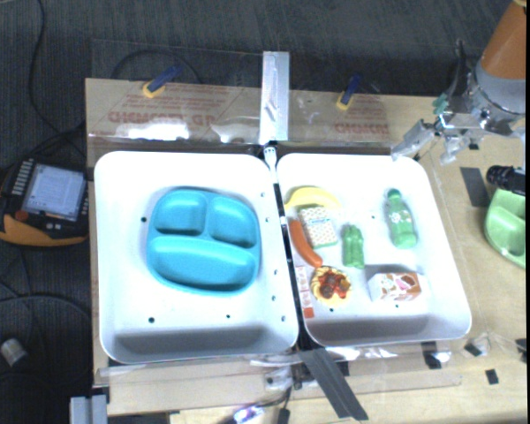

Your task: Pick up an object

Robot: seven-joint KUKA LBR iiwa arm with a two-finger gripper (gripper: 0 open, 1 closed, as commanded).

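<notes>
Green bottles (pixel 400 220), a sausage (pixel 305 243) and cartons crowd the right bin (pixel 442 254); jaws' state unclear.

A divided tray (pixel 203 239) lies in the left bin (pixel 115 325); small items fill the right bin (pixel 442 316).

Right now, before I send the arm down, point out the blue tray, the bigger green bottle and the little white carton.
blue tray (pixel 203 237): camera view, left bin, on its large lower compartment.
bigger green bottle (pixel 399 221): camera view, right bin, mid-body.
little white carton (pixel 394 285): camera view, right bin, its printed top face.
</notes>
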